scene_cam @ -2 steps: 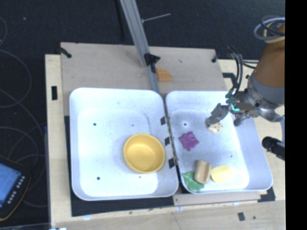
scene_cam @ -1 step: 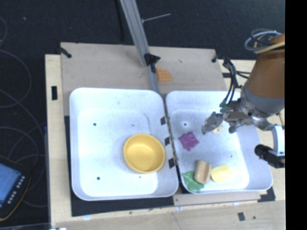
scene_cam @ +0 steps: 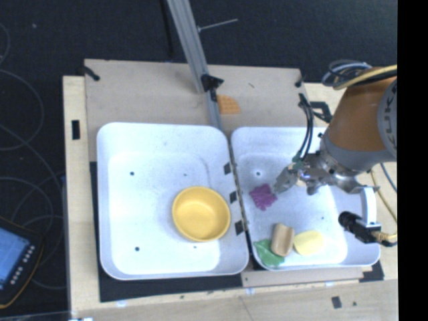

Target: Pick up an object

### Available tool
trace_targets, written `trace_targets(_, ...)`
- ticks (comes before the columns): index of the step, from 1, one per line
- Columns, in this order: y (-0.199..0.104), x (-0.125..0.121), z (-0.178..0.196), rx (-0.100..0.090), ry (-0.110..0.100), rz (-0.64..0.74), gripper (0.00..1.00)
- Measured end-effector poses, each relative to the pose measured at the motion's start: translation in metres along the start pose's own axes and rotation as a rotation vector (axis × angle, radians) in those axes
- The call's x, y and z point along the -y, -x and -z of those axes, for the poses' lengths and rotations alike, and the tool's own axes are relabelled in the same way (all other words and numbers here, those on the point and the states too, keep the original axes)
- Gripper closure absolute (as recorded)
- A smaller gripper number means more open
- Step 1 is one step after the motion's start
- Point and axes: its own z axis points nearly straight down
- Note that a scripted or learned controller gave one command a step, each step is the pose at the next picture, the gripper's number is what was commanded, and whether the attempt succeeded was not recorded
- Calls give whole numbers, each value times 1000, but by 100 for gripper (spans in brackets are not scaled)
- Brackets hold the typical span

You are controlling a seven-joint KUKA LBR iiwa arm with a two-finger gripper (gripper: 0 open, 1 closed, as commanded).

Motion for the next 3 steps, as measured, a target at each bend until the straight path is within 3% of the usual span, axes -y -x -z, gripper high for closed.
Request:
trace_targets(1, -1, 8, -47, 0, 0, 0, 0)
trace_targets(2, -2, 6, -33, -3, 9, -4, 100)
trace_targets(3, -1, -5, 15, 0, 11, 4, 100)
